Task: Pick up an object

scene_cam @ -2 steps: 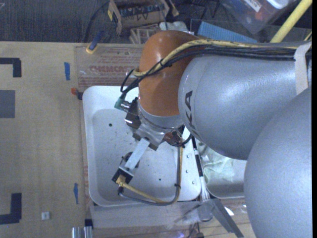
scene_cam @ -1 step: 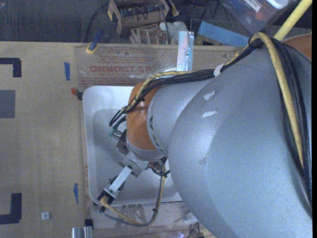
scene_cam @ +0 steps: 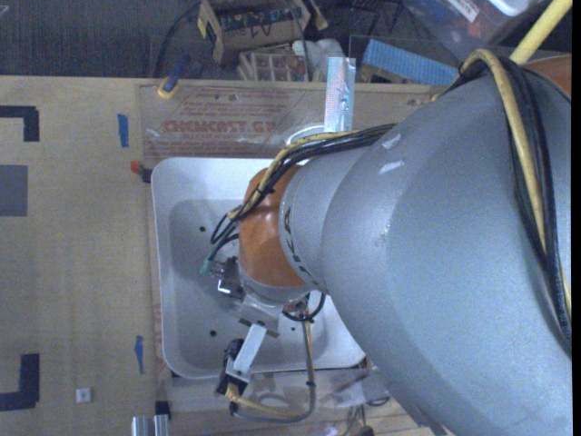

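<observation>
My arm (scene_cam: 427, 243) fills the right and middle of the camera view, and its orange band (scene_cam: 263, 234) hangs over a shallow white bin (scene_cam: 182, 198). The gripper (scene_cam: 227, 280) points down low over the bin's floor, near the middle of the bare part. The wrist covers it from above. The bin's bare floor on the left is white with a few small dark holes. The arm hides the bin's right half and whatever lies there.
The bin sits on a wooden bench (scene_cam: 73, 243) with blue tape marks (scene_cam: 123, 130) and black corner marks (scene_cam: 23, 121) to the left. A clear plastic sheet (scene_cam: 218, 125) lies behind the bin. Boxes and cables (scene_cam: 254, 25) crowd the floor beyond the bench.
</observation>
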Controlling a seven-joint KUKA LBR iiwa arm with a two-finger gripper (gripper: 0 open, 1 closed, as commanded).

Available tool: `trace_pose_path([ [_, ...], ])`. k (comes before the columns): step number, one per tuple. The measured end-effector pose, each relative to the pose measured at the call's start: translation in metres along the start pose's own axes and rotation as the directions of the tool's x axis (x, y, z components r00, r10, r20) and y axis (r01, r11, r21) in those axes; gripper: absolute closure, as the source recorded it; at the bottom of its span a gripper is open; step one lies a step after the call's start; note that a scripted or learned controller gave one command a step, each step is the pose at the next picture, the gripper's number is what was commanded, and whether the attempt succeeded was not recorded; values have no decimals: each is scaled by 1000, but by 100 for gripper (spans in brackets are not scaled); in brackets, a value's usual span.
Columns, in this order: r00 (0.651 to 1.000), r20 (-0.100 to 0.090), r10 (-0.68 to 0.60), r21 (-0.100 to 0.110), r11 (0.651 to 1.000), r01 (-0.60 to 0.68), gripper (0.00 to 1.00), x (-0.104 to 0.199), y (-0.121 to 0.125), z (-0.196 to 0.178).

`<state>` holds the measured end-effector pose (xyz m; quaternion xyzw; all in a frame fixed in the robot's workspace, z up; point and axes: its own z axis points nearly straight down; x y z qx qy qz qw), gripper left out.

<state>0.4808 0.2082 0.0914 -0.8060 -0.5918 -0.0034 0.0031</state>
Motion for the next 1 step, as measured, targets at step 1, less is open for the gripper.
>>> trace_pose_path([
  [1,759,7,-651,4,759,651,100,-54,26,-47],
])
